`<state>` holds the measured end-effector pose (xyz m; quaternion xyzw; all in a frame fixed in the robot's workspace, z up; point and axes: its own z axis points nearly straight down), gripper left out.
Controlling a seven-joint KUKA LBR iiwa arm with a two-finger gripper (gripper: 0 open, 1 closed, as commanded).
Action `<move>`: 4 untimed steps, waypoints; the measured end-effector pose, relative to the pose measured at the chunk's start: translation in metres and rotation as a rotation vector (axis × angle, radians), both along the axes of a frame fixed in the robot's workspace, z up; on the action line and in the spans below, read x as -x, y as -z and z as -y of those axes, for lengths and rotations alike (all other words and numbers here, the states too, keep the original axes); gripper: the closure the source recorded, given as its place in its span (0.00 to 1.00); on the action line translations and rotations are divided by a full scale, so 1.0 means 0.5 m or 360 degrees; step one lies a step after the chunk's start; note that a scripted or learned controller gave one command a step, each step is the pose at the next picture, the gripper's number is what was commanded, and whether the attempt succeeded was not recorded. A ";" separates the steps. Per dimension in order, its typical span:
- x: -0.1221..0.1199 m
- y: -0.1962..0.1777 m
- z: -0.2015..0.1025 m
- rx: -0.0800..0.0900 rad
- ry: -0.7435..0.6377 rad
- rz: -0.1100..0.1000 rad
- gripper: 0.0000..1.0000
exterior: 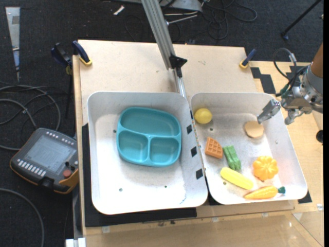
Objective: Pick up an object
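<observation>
Nearest the camera, a toy carrot (263,192) lies along the front wall of the right bin (295,158), with a yellow corn piece (236,178), an orange pumpkin (264,168), a green piece (232,158) and a waffle (214,148) behind it. Farther back, the tool (280,112) hangs open and holding nothing over the bin's far right corner, just beside a tan round cookie (254,130). This looks like the approach step; next it likely must centre over the cookie, descend and close.
</observation>
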<state>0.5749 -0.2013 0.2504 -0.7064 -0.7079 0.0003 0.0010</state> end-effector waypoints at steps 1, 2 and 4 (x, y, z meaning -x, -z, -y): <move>0.000 0.000 0.000 0.0000 0.0000 0.0000 0.00; 0.010 0.125 0.007 -0.0001 0.0004 -0.0008 0.00; 0.008 0.312 0.009 0.0002 0.0003 0.0003 0.00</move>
